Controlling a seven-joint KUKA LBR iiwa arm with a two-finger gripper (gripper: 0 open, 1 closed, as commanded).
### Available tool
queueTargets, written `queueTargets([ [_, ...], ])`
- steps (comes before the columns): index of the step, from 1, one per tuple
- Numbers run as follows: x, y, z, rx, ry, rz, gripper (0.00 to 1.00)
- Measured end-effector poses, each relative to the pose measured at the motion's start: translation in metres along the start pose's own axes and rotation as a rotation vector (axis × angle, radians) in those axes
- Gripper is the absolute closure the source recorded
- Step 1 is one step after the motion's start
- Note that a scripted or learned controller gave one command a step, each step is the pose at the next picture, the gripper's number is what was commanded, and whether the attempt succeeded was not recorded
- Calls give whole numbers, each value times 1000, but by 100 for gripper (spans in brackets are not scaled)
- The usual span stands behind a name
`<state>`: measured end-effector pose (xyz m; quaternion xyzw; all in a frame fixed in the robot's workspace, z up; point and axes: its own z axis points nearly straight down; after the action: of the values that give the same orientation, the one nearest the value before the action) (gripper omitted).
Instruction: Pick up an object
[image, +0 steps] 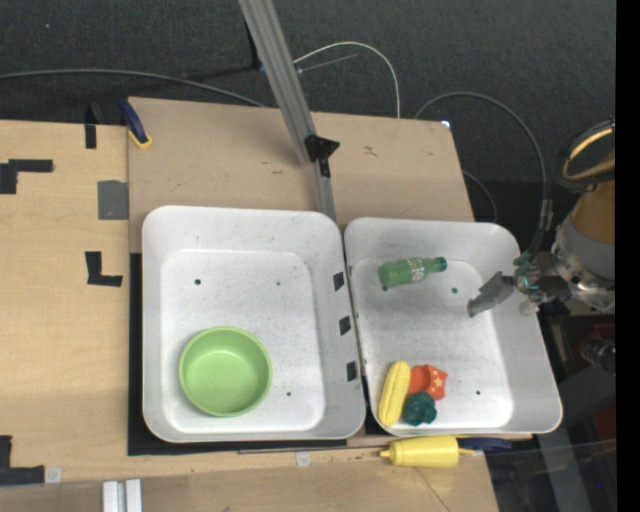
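Hand (490, 296) hangs at the right bin's (520, 400) three o'clock edge; whether open or closed, I cannot tell; green bottle (410, 271) lies toward nine o'clock of it.

You see a lime-green bowl (225, 371), a green bottle (409, 271), a yellow corn cob (394, 392), and white speckled bins (160, 300).

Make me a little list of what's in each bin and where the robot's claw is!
left bin: green bowl, front left
right bin: green bottle lying at the back; yellow corn, red toy and dark green toy bunched at the front
outside the bins: yellow bottle on the bench, at the front edge
gripper: over the right bin's right side, holding nothing
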<state>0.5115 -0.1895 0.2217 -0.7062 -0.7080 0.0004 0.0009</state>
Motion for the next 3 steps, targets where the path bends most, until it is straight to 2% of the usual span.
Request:
queueTargets([
  [1, 0, 0, 0, 0, 0, 0, 0],
  [3, -11, -10, 95, 5, 0, 2, 0],
])
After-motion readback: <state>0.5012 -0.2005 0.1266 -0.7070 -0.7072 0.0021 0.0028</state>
